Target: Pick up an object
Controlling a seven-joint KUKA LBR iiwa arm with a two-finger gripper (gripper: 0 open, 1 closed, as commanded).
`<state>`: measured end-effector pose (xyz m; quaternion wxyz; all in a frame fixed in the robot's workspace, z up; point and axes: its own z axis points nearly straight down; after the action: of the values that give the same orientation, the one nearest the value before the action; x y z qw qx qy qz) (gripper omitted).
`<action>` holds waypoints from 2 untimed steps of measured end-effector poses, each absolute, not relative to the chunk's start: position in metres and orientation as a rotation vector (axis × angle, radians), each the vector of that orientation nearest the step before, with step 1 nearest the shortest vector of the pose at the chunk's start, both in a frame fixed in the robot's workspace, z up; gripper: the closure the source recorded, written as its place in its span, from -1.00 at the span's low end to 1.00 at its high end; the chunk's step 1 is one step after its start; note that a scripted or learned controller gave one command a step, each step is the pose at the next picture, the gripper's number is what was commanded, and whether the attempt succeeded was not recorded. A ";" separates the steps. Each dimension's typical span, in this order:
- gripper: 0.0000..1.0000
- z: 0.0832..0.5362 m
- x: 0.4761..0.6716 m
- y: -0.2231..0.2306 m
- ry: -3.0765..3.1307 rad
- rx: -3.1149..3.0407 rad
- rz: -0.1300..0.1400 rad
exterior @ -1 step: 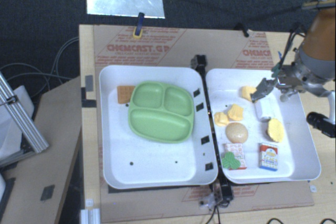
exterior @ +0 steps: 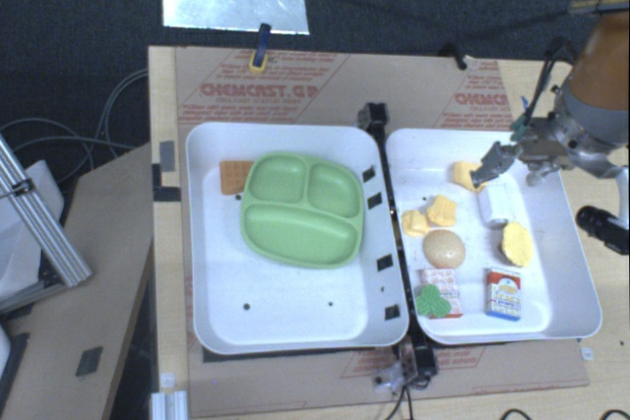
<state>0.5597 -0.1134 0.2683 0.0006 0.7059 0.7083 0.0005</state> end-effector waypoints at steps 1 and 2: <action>-1.00 0.225 0.565 -0.114 2.224 2.221 -0.002; -1.00 0.171 0.555 -0.117 2.224 2.223 -0.003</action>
<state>0.5553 -0.1173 0.1710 -0.0014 0.7068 0.7074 -0.0008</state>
